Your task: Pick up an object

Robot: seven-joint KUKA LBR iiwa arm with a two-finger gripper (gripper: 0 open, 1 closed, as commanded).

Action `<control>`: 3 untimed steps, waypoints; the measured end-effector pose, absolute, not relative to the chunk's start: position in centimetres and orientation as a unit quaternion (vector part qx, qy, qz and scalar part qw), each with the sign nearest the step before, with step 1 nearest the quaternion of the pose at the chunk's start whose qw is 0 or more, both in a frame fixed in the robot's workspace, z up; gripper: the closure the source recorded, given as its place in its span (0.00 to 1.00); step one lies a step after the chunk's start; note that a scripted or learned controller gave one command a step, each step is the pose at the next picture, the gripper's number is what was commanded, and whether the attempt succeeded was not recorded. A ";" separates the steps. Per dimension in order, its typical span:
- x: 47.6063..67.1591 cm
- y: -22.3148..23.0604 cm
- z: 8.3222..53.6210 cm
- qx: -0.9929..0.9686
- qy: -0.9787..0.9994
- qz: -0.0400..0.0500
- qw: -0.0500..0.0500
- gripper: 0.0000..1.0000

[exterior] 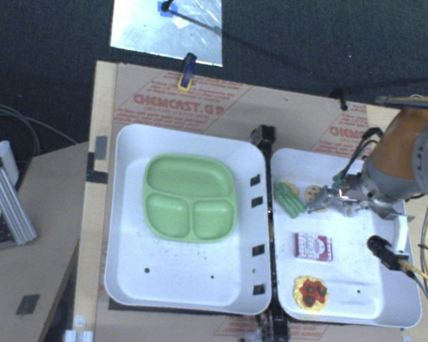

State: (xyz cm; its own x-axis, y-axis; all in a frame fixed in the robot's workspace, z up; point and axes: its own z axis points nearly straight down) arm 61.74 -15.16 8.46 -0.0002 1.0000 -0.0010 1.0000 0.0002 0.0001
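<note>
The right bin point(371, 306) holds a green ribbed toy point(289, 199) at its upper left. A small tan cookie point(312, 191) lies just to that toy's right. Mid-bin lies a pink and red box point(314, 247), and a round yellow toy with red spots point(311, 292) sits near the front. My gripper point(321, 202) is low over the bin's upper part, its tip right beside the cookie and close to the green toy. I see nothing held in it.
The left bin point(120, 275) holds a green divided plate point(190, 198). A black divider point(265, 211) runs between the bins. The grey arm with its orange band point(403, 147) comes in over the right bin's back right corner.
</note>
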 end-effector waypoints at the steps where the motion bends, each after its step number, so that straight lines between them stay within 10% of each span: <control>1: 56.1 -13.0 8.4 0.707 0.707 -0.001 -0.002 0.00; 3: 59.4 -13.9 8.5 0.706 0.708 0.001 0.002 0.00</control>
